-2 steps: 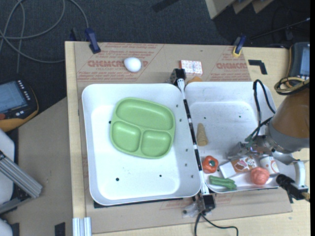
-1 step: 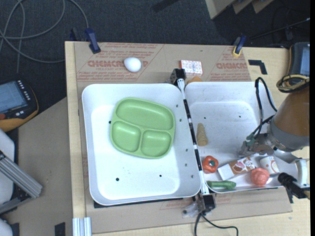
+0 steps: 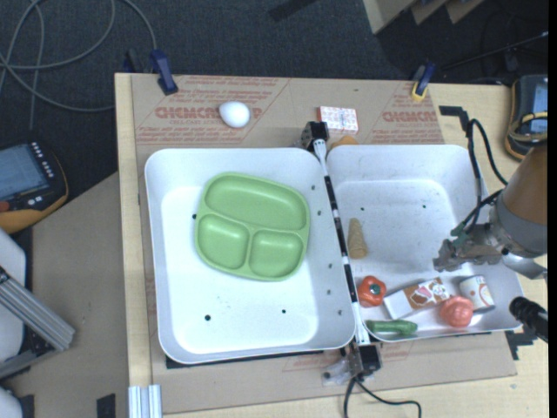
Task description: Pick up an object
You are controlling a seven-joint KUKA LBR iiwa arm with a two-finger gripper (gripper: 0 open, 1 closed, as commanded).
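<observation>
Bench (image 3: 174, 103): brown board seen from above at a slant; two shallow white bins side by side on it; a white egg-shaped object (image 3: 233, 113) and a small patterned packet (image 3: 338, 117) lie on the bare board beyond the bins.
Left bin (image 3: 174, 320): holds a green three-compartment plate (image 3: 253, 225) toward its far half; open white floor along the near edge and the left wall.
Right bin (image 3: 392, 159): far half is open floor; a tan cone-shaped piece (image 3: 357, 238) lies just beside the wall shared with the left bin.
Near edge of right bin: objects crowd together; an orange-red round piece (image 3: 371, 291), a green pod (image 3: 392, 327) at the rim, a small carton (image 3: 420, 296), a pink-red ball (image 3: 457, 313), a white cup-like item (image 3: 478, 292).
Arm: enters from the right; gripper (image 3: 457, 252) sits over the right bin near its right wall, just beyond the crowded objects; nothing visibly between the fingers; whether it is spread or closed, cannot tell.
</observation>
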